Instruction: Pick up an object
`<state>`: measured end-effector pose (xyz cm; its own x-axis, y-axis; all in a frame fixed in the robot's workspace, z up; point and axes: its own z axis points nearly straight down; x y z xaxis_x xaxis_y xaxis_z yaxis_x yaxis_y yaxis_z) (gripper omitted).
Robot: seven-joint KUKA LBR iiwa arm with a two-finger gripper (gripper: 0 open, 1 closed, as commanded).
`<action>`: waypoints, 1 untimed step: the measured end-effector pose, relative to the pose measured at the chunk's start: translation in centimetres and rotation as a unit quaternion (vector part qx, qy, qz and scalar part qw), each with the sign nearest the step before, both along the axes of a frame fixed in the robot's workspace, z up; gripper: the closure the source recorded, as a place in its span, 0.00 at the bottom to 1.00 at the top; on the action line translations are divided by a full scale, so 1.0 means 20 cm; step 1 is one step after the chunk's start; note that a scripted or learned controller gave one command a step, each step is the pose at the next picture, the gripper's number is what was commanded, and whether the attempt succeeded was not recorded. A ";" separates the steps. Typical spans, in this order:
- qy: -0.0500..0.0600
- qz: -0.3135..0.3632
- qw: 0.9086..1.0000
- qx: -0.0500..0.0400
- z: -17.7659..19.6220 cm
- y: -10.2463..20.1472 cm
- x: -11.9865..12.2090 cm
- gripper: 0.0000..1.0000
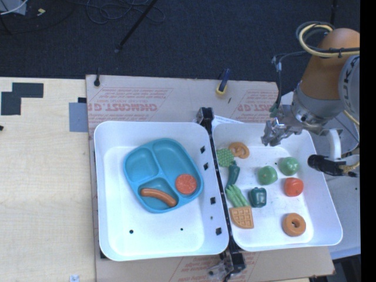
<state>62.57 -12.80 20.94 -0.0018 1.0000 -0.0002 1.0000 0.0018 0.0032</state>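
My gripper (272,136) hangs over the back part of the right bin (329,216), with the grey arm and its orange band rising behind it to the right. Just below and left of it lies an orange pretzel (238,150). Further toward the front sit a green apple (267,175), a second green fruit (288,165) and a red tomato (293,186). A dark green pepper (257,197), green beans (236,195), a waffle (241,217) and a donut (294,224) lie nearer the front. I see nothing held at the gripper.
The left bin (111,228) holds a blue divided tray (154,160) with a sausage (157,197) and a red slice (187,184). A leafy green piece (225,157) and a dark chili (233,173) lie beside the divider between the bins.
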 end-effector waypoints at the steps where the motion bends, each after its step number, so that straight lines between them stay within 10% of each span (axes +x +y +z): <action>1: 0.001 0.000 1.000 0.000 0.10 -0.01 0.00 1.00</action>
